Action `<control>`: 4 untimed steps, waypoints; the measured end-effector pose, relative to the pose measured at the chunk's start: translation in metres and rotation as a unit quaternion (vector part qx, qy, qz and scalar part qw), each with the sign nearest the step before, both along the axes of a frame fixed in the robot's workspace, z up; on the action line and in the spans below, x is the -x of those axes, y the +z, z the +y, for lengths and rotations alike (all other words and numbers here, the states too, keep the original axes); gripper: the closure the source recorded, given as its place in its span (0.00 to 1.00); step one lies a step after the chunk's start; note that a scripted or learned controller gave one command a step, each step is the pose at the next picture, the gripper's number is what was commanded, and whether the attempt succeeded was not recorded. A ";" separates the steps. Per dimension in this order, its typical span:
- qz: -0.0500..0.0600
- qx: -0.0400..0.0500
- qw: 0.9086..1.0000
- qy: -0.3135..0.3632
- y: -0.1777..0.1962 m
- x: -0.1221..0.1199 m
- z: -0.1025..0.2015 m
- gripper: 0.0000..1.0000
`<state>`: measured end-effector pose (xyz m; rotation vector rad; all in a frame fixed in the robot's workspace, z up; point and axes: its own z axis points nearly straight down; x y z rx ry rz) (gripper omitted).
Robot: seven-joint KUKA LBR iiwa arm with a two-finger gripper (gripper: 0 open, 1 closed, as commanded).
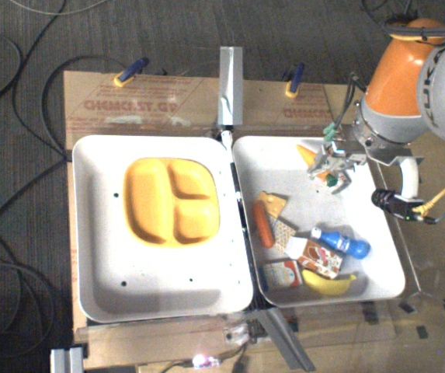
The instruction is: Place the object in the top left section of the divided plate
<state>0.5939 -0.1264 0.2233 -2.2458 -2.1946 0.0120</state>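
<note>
My gripper (332, 166) hovers over the right bin's (377, 286) far corner, grip state unclear, with the divided plate (172, 200) well left across the divider.

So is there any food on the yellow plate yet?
No, the yellow plate sits bare in the left bin.

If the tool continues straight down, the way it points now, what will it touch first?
Probably the small orange object beside the tool, or the bare floor of the right bin; depth is unclear from this single view.
</note>
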 end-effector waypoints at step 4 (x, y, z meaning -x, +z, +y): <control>0.002 -0.001 0.998 -0.064 -0.043 0.064 0.174 0.00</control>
